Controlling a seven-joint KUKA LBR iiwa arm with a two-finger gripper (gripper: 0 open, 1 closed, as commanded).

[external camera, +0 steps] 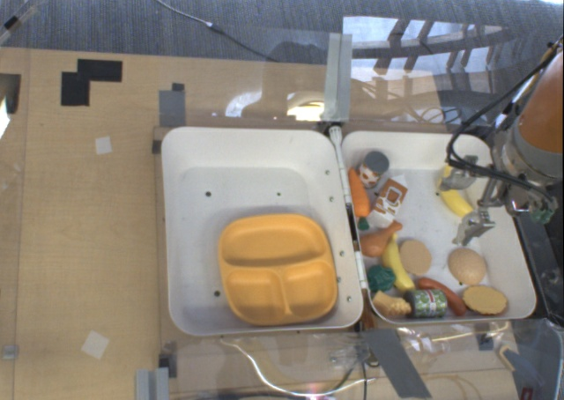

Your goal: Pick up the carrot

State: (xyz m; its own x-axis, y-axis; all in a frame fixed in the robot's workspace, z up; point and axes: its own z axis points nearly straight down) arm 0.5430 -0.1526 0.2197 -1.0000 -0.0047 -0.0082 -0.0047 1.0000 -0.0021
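Note:
The carrot (358, 193) is a short orange stick lying along the left wall of the right bin (515, 253), pointing up and down the view. My gripper (464, 205) hangs over the right side of that bin, well to the right of the carrot. Its fingers stand open, one finger (454, 180) above and one below a small yellow toy (456, 203). Nothing is held between them.
Around the carrot lie a grey-headed figure (376, 163), a white carton (390, 196) and a drumstick (381, 238). A banana (398, 264), broccoli (381, 277), an egg (466, 265), a sausage (441, 291) and a can (429, 303) crowd the front. A yellow divided plate (278, 266) sits in the left bin (203, 169).

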